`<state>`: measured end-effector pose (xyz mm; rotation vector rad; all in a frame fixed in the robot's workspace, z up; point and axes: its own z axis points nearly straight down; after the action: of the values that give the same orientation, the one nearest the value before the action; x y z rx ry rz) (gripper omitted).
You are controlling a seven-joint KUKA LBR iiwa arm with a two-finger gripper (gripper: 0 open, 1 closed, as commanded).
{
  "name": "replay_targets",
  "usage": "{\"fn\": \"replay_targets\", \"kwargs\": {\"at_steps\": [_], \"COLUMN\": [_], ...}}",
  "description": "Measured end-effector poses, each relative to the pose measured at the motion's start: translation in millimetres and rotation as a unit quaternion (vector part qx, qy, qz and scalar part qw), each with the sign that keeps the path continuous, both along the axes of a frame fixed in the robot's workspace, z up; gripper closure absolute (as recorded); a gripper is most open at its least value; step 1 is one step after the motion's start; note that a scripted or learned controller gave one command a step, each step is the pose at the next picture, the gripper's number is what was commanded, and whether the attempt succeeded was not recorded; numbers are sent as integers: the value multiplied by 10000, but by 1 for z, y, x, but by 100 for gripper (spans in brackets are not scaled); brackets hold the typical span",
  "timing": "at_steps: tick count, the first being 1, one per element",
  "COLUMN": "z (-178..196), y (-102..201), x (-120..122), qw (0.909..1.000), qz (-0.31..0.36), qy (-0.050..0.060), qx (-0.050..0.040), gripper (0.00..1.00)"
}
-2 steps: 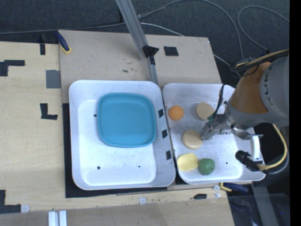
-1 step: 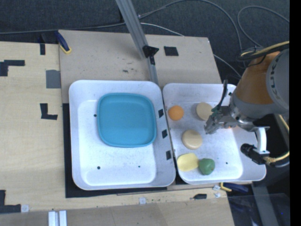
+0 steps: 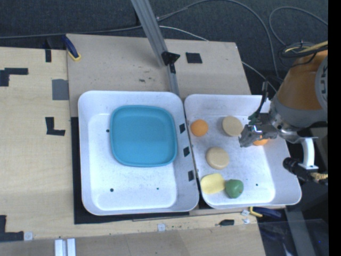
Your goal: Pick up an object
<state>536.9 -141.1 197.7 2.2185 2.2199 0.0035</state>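
Gripper (image 3: 250, 137) lowered in right bin (image 3: 277, 193), orange piece (image 3: 261, 141) just beside; claw state cannot be told. Beige round (image 3: 232, 126) near; blue plate (image 3: 143, 135) seen in left bin (image 3: 96, 196)

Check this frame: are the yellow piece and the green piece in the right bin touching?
Touching. The camera view shows the yellow piece and the green piece side by side at the right bin's front, edges meeting with no white showing between.
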Motion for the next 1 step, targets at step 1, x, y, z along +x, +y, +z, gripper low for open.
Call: {"fn": "replay_targets", "kwargs": {"at_steps": [1], "z": [52], "y": [0], "x": [0], "qw": [10000], "qz": [-1], "qy": [3], "qx": [1], "gripper": [100]}}
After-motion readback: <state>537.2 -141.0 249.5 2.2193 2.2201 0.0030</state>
